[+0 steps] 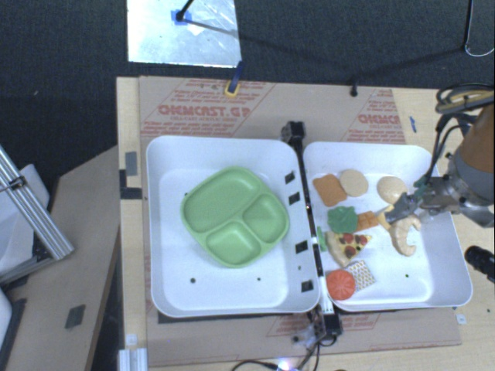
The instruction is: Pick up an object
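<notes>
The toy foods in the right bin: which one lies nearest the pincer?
The pale curved piece, just below the pincer. The round tan pieces lie farther up; the pizza slice and red tomato lie farther left.

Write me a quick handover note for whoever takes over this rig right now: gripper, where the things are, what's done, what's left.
Gripper: low over the right bin, by the pale curved piece; grip unclear.
Right bin: toast, two round pale pieces, green piece, pizza slice, tomato.
Left bin: green divided plate.
Done: nothing visibly lifted.
Left: pick up an object.
</notes>
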`<state>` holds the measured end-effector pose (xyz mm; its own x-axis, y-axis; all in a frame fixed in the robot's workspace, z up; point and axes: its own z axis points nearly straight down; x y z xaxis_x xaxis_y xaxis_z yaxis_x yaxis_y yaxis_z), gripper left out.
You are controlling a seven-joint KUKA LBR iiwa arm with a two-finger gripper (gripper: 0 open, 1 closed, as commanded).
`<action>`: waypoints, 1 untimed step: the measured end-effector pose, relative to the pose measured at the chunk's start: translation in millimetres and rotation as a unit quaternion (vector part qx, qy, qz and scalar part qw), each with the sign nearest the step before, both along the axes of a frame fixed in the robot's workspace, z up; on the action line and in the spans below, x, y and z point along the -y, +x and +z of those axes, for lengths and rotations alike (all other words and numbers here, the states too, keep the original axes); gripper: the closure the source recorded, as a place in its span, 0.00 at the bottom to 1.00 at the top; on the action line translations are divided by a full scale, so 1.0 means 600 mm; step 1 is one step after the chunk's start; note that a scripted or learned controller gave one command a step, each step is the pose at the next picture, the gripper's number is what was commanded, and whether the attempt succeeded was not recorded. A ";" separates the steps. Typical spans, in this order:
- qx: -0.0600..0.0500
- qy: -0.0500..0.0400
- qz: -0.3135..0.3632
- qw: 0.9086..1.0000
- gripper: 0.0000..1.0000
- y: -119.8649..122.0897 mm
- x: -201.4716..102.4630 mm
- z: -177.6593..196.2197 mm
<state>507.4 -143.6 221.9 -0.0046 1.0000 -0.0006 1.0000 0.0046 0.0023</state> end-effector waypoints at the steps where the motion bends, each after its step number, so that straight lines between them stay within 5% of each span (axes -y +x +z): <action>1: 0.000 0.000 0.000 1.000 1.00 -0.010 -0.082 0.013</action>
